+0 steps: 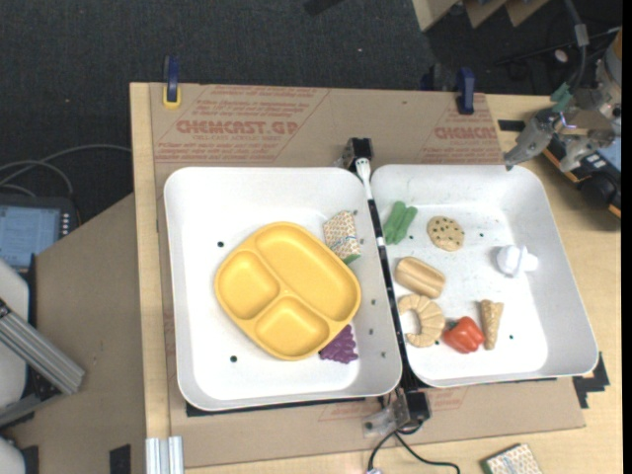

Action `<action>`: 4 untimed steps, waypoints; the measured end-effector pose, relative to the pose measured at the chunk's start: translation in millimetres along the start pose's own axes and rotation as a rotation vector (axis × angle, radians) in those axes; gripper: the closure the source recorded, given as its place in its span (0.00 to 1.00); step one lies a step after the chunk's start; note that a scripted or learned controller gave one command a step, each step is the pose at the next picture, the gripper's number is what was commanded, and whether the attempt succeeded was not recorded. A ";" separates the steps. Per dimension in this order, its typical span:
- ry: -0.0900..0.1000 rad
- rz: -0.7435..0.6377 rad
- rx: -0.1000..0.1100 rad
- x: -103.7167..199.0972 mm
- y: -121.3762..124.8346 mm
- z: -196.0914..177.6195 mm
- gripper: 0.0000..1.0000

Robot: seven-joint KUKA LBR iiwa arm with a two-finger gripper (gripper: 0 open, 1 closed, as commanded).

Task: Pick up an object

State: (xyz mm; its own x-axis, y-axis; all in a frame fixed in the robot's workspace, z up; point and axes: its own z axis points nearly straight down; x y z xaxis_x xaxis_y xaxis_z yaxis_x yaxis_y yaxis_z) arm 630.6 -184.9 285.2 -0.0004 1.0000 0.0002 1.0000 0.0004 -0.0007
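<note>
The right bin [553, 294] holds several toy foods: a green pea pod [399, 221], a chocolate-chip cookie [445, 232], a tan bread roll [420, 276], a white lump [513, 260], a croissant [423, 321], a red pepper [462, 336] and an ice-cream cone [491, 322]. In the left bin [188, 265] lies a yellow divided plate [286, 289], with a patterned cracker [341, 233] at its far right and purple grapes [339, 347] at its near right. My gripper [530, 142] hangs beyond the right bin's far right corner, above the bench, away from every object.
The bins sit on a brown cardboard sheet [247, 126] held by a yellow clamp [172, 92] and a blue clamp [464, 92]. A black bracket [357, 152] stands between the bins at the back. Cables and arm hardware [592, 146] crowd the upper right.
</note>
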 end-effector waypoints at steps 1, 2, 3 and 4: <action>0.003 -0.003 0.007 44.2 16.6 191.0 0.00; -0.001 -0.001 -0.004 41.6 18.5 172.2 1.00; -0.005 -0.001 -0.014 23.2 38.7 69.7 1.00; -0.002 -0.002 -0.005 39.1 35.0 61.4 1.00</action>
State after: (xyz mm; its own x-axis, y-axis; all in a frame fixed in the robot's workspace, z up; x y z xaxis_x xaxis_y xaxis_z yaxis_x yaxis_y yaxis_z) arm 665.6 -145.7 223.8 -0.0020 1.0000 -0.0014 1.0000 0.0020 0.0046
